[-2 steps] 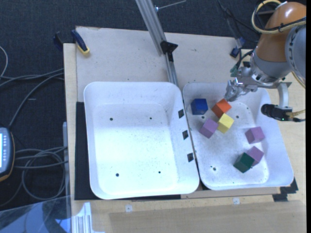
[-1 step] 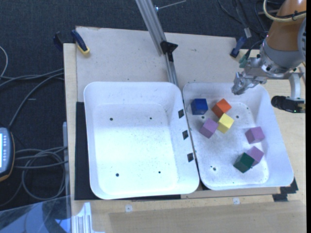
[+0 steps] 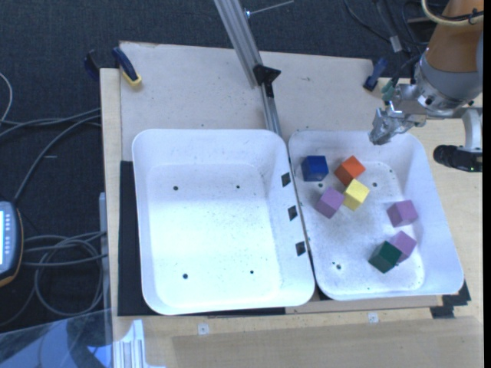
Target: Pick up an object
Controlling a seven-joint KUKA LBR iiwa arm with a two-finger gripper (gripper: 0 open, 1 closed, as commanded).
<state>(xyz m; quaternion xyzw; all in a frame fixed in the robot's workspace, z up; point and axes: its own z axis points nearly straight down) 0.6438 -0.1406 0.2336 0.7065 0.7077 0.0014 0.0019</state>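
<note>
Hovering claw (image 3: 381, 134) above right bin (image 3: 430, 176)

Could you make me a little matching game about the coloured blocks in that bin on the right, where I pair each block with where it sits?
Things:
1. blue block
2. orange block
3. yellow block
4. green block

Places:
A. nearest the front edge of the right bin, beside a purple block
B. closest to the wall between the two bins
C. just in front of the orange block, touching it
D. at the back of the cluster, nearest the gripper

Pairs: 1-B, 2-D, 3-C, 4-A
</note>
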